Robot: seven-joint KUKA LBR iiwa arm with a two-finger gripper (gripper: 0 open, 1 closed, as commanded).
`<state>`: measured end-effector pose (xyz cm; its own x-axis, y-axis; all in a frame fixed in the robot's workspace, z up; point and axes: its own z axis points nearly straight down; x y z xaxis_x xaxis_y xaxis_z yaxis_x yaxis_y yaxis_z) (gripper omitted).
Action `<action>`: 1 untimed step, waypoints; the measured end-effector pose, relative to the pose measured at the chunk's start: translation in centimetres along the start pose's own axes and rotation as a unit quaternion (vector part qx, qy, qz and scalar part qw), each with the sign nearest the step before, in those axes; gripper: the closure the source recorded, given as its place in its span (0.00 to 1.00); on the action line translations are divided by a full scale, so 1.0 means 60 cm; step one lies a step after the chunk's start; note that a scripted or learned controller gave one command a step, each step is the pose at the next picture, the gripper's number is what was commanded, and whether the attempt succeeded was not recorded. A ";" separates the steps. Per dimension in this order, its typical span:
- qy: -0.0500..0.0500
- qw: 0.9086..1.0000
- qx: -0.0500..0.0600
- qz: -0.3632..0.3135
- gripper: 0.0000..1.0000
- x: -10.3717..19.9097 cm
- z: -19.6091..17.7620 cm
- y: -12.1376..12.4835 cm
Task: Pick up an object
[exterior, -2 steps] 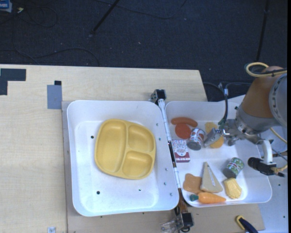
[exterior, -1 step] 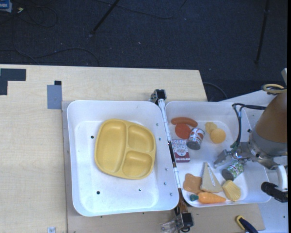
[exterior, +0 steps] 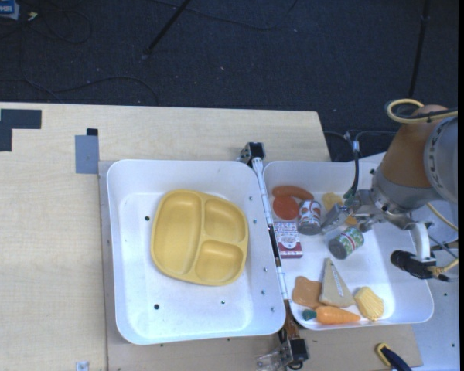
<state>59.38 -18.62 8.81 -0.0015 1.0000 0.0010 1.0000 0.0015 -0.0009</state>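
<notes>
Beside my working bin: left bin [exterior: 124,207] containing a yellow divided plate [exterior: 199,236], on a wooden bench [exterior: 39,246].

A pale wooden bench [exterior: 46,238] bears two white bins [exterior: 131,315] [exterior: 417,304] side by side.

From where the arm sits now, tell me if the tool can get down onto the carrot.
Probably yes. The carrot lies exposed at the right bin's near edge, nothing on top. The corn and a wedge crowd it closely, though, and the tool sits farther back over the cans.
</notes>
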 end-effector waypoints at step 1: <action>0.000 1.000 0.000 0.001 0.00 0.010 -0.001 -0.094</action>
<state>53.73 -18.01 8.89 0.0001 1.0000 0.0012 1.0000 -0.0001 -0.0010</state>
